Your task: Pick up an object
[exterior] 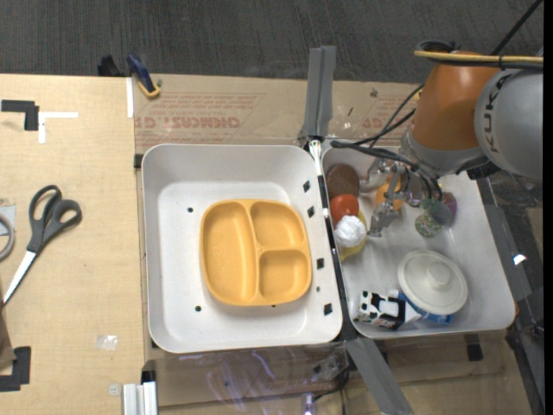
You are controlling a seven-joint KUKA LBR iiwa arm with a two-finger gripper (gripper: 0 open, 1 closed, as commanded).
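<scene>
The pincer (390,199) hangs low in the upper part of the right shallow white bin (484,258); whether it is released or clenched cannot be told. A round red ball (344,206) lies just left of it, with a white crumpled ball (350,230) below that.

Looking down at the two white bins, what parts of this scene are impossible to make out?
- Gripper: in the camera view its fingers blur into the clutter in the right white bin, so their state is unreadable.
- Small greenish-purple object: too small and partly under the grey and orange arm to identify.
- Black-and-white patterned item: partly hidden by the white lidded bowl.
- Scissors: blade tips cut off at the left edge.
</scene>
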